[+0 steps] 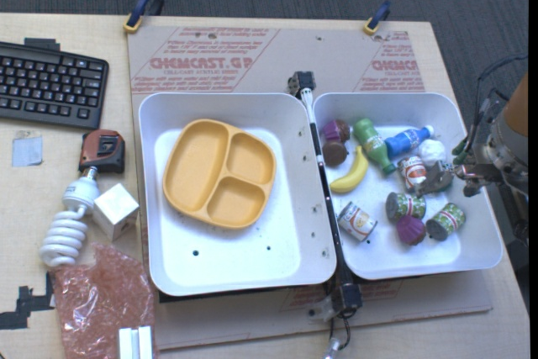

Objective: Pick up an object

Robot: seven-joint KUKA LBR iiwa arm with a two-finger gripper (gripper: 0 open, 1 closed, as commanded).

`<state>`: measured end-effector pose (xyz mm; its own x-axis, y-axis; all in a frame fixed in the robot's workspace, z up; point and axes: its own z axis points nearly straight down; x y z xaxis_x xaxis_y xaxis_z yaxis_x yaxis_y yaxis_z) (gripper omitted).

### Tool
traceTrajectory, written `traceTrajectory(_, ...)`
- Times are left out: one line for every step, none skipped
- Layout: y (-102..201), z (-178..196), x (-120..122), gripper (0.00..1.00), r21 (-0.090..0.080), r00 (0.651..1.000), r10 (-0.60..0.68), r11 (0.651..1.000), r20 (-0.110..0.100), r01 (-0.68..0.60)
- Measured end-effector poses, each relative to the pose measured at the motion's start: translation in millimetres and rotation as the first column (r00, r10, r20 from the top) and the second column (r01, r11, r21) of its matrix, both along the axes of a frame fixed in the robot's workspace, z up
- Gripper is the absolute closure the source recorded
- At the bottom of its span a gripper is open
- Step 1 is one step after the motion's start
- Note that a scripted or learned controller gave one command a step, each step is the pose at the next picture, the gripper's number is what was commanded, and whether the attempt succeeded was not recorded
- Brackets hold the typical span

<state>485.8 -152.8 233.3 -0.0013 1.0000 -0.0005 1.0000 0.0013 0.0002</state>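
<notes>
Nearest me, the small cans [427, 213] sit along the right bin's [483, 252] near side. The gripper [458, 174] hangs over the bin's right part, just right of a grey object [437, 179]; its fingers' state I cannot tell. Left bin [168, 256] holds a yellow divided plate [220, 173].

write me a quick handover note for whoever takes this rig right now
Gripper: at the right bin's right rim, beside the toys; cannot tell its state, nothing seen held.
Right bin: banana, green bottle, blue bottle, cans and other small toys.
Left bin: yellow tray.
Done: nothing lifted.
Left: grasp one object and raise it.
</notes>
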Motion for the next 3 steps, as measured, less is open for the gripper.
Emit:
traceTrajectory(12,-141,-8,0.00,0.001,1.000,-0.003,1.000,0.000,0.003)
traceTrajectory(12,-131,-7,1.00,0.000,1.000,-0.004,1.000,0.002,0.004)
traceTrajectory(93,-41,-7,1.00,0.000,1.000,-0.001,1.000,0.001,0.001)
